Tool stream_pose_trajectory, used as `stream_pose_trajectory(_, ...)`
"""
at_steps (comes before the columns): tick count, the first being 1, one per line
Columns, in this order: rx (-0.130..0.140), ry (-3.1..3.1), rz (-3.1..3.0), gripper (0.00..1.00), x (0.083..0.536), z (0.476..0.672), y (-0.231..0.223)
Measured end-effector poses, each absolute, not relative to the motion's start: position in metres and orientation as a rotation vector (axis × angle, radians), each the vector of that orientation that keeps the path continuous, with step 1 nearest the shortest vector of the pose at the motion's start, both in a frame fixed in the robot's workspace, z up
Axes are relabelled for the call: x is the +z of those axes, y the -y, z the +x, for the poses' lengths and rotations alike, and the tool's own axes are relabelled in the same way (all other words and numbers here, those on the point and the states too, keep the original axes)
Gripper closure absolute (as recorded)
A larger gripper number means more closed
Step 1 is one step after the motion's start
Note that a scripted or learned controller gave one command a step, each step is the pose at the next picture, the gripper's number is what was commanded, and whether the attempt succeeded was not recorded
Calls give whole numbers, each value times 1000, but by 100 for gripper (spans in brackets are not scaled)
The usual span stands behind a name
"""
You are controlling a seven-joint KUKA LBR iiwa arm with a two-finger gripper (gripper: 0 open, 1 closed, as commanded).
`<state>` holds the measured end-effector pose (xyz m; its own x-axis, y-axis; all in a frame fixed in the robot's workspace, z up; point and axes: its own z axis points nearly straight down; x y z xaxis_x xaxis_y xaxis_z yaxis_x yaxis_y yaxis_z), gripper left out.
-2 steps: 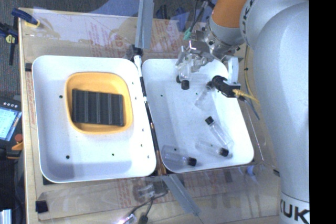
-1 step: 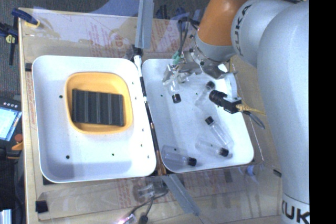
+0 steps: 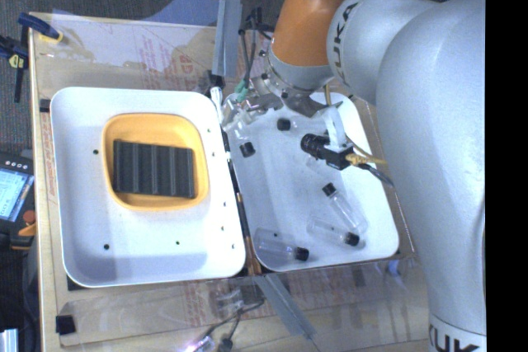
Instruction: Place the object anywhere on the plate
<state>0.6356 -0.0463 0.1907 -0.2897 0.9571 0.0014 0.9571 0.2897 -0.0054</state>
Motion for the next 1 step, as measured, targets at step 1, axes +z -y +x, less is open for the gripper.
stream_pose_trajectory(1,5,2519,-1871,0,191,636,47)
